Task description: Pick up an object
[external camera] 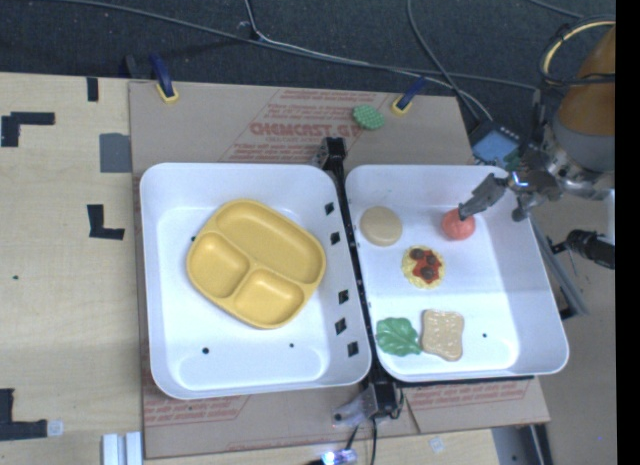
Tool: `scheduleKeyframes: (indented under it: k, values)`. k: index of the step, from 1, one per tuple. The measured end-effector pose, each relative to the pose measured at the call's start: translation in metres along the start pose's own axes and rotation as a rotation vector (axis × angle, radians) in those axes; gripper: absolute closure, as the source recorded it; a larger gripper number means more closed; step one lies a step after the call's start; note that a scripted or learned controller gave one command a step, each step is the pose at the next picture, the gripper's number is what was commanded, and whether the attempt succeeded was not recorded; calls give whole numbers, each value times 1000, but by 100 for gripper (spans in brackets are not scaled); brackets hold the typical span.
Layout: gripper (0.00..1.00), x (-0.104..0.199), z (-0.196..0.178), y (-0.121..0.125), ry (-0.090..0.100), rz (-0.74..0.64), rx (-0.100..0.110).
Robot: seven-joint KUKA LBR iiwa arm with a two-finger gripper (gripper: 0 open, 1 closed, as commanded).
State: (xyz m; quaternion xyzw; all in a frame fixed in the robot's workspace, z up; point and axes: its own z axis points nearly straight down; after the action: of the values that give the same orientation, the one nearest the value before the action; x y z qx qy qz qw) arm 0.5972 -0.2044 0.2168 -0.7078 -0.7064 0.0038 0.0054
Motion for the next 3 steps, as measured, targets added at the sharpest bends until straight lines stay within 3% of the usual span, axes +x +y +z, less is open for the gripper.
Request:
scheduleKeyframes:
  k: [1,3]
  values:
    - [0,0,-7,3,-3,-3,-12]
    - [0,3,101,-2,-2,-3,-5]
